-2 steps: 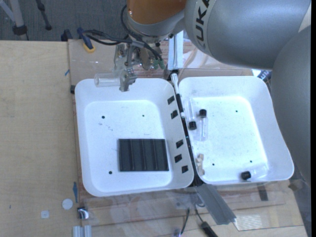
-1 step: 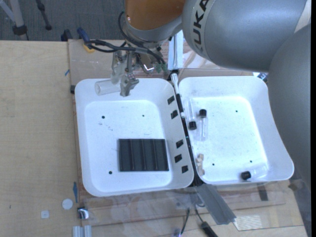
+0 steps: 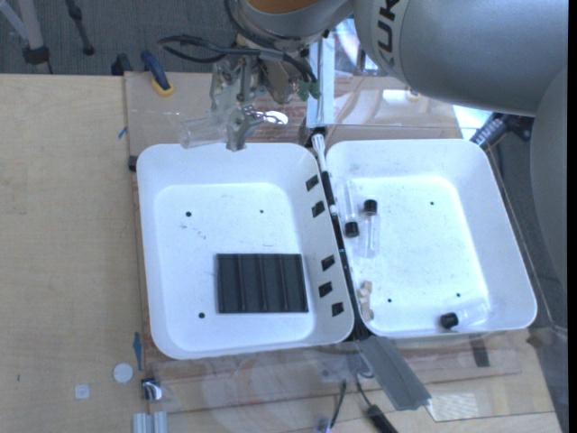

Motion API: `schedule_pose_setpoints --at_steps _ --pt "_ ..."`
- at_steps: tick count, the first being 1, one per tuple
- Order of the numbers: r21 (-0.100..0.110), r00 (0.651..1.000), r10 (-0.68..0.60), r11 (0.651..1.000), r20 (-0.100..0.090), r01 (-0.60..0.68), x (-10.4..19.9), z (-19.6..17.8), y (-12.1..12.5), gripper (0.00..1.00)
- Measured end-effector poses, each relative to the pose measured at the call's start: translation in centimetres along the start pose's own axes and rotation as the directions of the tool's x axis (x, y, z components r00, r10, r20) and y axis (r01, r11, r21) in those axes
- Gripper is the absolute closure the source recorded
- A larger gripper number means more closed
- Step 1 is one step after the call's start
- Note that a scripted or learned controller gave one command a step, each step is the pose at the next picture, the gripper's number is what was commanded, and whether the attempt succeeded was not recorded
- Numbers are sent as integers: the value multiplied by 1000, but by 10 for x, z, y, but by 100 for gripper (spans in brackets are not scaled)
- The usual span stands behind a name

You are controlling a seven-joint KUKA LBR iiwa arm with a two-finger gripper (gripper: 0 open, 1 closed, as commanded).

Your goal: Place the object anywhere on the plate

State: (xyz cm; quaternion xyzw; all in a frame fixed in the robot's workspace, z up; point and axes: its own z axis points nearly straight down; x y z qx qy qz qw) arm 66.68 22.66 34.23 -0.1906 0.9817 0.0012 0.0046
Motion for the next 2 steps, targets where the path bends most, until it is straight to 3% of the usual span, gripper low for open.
schedule_pose_setpoints --at_steps 1,2 --pt "-6 802 -597 802 -5 597 2 61 -3 100" --pt "-1 771 -637 771 2 637 3 38 -7 100"
